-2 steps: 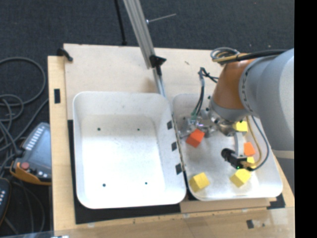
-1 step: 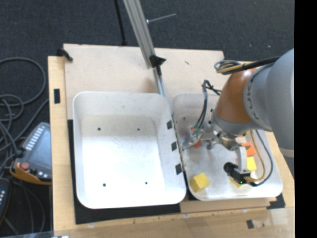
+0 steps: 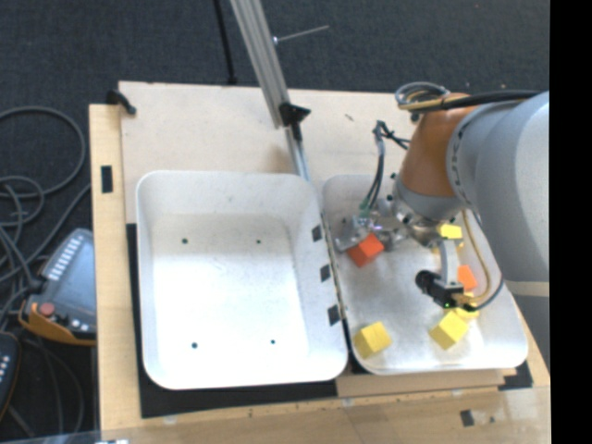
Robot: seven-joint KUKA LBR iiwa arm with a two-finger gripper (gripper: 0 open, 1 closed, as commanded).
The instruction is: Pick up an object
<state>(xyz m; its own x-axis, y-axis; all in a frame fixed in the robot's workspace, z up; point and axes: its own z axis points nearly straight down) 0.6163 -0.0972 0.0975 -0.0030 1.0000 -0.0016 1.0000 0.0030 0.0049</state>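
Reaching in from the right, the arm (image 3: 481,178) held its end effector (image 3: 363,240) low over the right bin (image 3: 407,359), at the far left, because an orange block (image 3: 368,249) lay there. The block seemed to sit between the tips, though whether they were clenched on it could not be told. Two yellow blocks (image 3: 373,339) (image 3: 450,328) lay nearer, untouched.
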